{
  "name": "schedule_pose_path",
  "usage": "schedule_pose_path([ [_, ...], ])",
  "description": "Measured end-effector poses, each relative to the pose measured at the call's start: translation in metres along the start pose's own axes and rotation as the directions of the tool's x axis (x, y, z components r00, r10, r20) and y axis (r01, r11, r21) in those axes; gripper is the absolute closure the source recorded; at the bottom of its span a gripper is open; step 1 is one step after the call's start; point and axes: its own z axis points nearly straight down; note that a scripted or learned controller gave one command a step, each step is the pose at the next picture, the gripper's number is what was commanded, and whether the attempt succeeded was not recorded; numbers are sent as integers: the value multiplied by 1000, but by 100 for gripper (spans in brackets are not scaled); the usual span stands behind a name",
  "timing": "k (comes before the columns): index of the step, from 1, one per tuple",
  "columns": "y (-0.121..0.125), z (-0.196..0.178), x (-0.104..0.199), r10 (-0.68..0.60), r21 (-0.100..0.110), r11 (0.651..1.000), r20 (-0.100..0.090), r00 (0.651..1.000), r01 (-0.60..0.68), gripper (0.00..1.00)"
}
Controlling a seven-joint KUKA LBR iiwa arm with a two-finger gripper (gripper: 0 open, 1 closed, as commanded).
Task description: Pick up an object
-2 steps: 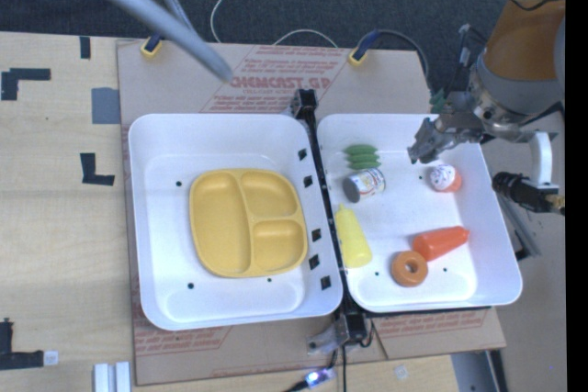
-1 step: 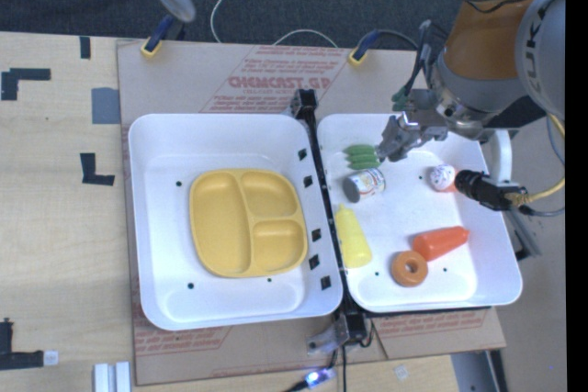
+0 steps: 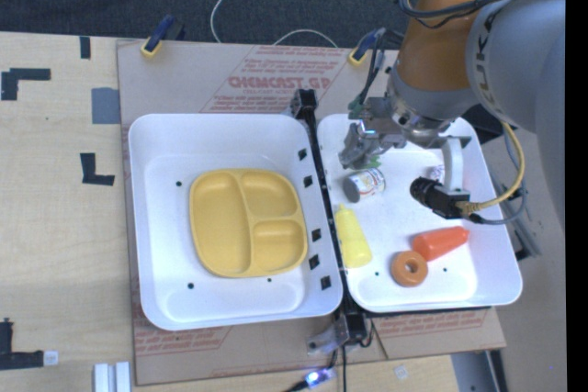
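My gripper [image 3: 360, 151] hangs over the upper left part of the right bin [image 3: 487, 280], its grey fingers pointing down. Just below its tips lies a small can [image 3: 365, 184] on its side, with a white label and a grey end. A yellow block [image 3: 351, 237] lies against the bin's left wall. An orange carrot [image 3: 440, 241] and a tan doughnut [image 3: 409, 269] rest in the lower half. Nothing shows between the fingers.
The left bin [image 3: 156, 197] holds a yellow divided plate [image 3: 247, 221]. A black divider [image 3: 317, 197] with clips runs between the bins. A black cable fitting [image 3: 439, 196] and a yellow hose hang from the arm over the right bin.
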Motion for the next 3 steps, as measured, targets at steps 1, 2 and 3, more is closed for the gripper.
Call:
schedule_pose_path([
  [1,-12,3,50,0,0,1000,0,1000,0,100],
  [2,-8,20,110,-2,1,1000,0,1000,2,100],
  [3,-8,19,107,3,-1,1000,1,1000,-3,0],
])
